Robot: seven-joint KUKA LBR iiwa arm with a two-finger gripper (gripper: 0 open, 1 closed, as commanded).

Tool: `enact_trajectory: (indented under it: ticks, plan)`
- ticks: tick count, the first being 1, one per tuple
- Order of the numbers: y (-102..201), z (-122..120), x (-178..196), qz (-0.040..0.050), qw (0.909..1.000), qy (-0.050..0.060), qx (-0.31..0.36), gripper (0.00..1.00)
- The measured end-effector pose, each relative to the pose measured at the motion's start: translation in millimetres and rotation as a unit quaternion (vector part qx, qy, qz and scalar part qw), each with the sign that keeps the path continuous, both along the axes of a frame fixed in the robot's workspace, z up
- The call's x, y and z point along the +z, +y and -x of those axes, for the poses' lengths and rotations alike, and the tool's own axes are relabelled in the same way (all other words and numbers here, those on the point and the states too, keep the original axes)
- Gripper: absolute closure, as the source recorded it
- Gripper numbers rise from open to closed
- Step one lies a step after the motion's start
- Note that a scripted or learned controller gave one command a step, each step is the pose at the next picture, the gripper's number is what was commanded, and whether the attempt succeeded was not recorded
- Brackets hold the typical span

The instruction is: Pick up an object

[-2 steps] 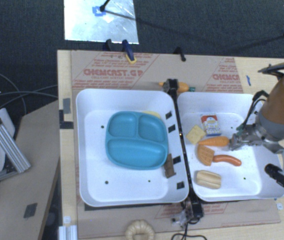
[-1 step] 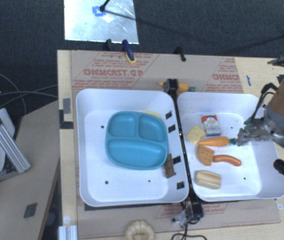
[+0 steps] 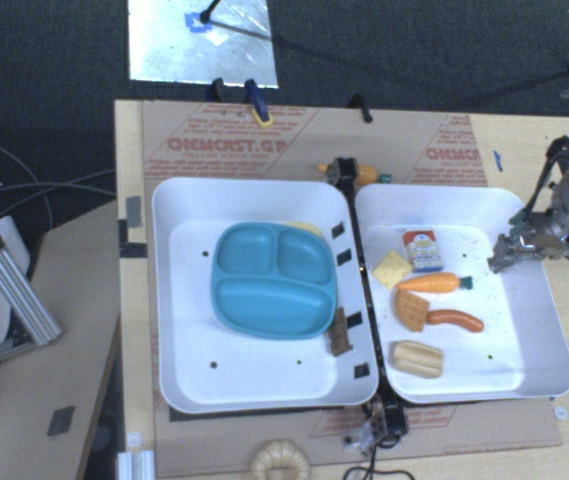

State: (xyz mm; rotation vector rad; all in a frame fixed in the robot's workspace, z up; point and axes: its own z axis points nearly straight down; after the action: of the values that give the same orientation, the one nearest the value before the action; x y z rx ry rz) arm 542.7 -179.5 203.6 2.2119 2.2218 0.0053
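The right bin (image 3: 534, 368) holds several toy foods: a small carton with a red and blue label (image 3: 422, 249), a yellow cheese wedge (image 3: 392, 269), an orange carrot (image 3: 432, 284), an orange slice-like piece (image 3: 412, 310), a red-orange sausage (image 3: 454, 319) and a tan bread roll (image 3: 416, 358). My gripper (image 3: 502, 255) hangs over the right part of this bin, right of the carrot and apart from all the foods. Nothing shows between its fingers.
The left bin (image 3: 179, 298) holds a blue divided plate (image 3: 272, 278), a yellow piece (image 3: 307, 229) at the plate's far edge, and a small brown item (image 3: 339, 334) by the divider. A yellow-orange toy (image 3: 362, 175) lies behind the bins. A tan ring (image 3: 282, 460) sits at the bench front.
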Motion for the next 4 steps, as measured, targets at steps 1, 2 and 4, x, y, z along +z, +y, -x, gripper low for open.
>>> enact_trajectory:
  ticks: [1,2,4]
  plan:
    - [-0.2,-1.3,22.3,-0.0005,1.0,0.001,0.0,1.0]
    - [56.5,-11.4,13.4,-0.0016,1.0,0.003,0.002,1.0]
    - [163.6,-19.8,21.3,-0.0015,1.0,0.003,0.002,1.0]
